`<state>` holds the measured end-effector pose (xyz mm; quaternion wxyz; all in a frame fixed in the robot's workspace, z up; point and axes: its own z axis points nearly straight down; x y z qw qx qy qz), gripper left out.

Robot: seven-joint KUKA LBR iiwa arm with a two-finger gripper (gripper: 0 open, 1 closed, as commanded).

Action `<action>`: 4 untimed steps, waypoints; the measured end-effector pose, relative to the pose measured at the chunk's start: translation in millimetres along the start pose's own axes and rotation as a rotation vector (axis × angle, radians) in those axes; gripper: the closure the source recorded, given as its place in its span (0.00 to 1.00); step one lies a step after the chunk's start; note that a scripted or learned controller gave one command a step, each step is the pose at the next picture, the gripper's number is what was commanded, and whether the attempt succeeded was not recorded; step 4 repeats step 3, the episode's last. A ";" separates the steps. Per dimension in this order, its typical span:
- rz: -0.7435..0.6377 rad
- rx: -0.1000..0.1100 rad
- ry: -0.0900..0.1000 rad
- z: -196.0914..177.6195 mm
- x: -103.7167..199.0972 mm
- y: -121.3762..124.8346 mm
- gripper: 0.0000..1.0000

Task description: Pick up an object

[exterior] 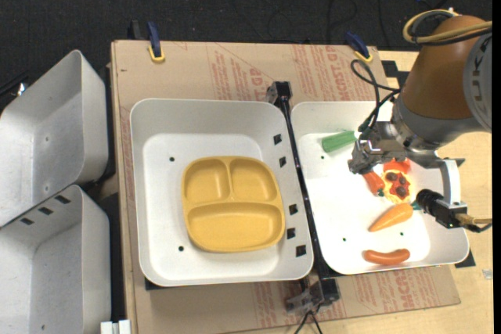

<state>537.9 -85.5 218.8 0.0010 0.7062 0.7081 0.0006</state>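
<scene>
Left bin (149, 192): yellow three-compartment plate (232, 203) lying flat at centre. Right bin (337, 242): green block (338, 141) near upper left corner; pincer (366, 160) just right of it, low over bin, jaw state cannot tell. Red-orange piece (374, 181) below pincer. Carrot (390, 217) lower right of it, tilted. Sausage (386, 255) near front rim, apart from carrot. Arm (446, 86) enters over right rim. Both bins on desk (219, 70).
</scene>
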 end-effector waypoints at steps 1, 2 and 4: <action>-0.004 0.005 0.002 6.6 55.5 -14.4 1.00; -0.004 0.004 0.002 -5.8 105.3 -27.5 1.00; -0.005 0.004 0.002 -8.7 148.6 -36.9 1.00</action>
